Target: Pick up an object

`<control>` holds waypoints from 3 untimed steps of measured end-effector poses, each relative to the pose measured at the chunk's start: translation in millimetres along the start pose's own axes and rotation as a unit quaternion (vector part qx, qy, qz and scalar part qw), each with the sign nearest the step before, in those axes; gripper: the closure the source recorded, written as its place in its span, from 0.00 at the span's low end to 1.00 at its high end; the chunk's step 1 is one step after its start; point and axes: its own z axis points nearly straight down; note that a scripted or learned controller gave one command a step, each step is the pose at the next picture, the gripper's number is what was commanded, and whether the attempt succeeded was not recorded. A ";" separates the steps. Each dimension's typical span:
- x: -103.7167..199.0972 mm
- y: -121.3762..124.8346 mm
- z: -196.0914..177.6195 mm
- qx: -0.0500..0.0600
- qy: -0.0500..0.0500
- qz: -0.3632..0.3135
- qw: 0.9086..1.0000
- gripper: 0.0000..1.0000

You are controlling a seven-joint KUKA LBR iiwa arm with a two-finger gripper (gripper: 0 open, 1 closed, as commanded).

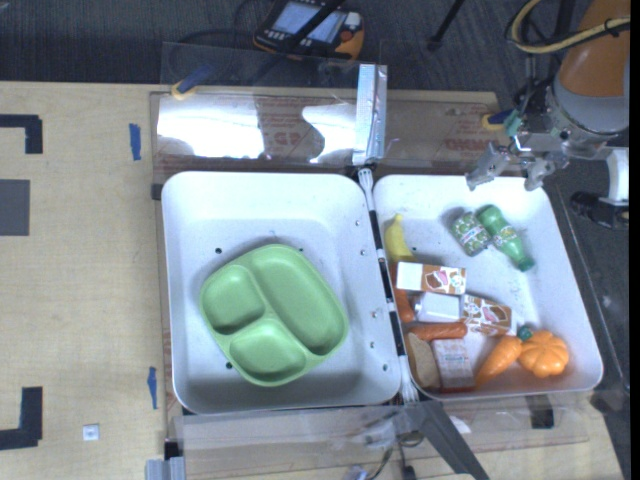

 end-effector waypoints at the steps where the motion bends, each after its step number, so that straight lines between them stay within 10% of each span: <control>1: 27.1 -20.8 135.4 -0.002 -0.001 -0.040 0.999 0.00; 2: 26.0 -20.1 125.1 -0.004 -0.001 -0.038 0.999 1.00; 3: 25.3 -19.3 114.8 -0.005 -0.002 -0.038 0.999 1.00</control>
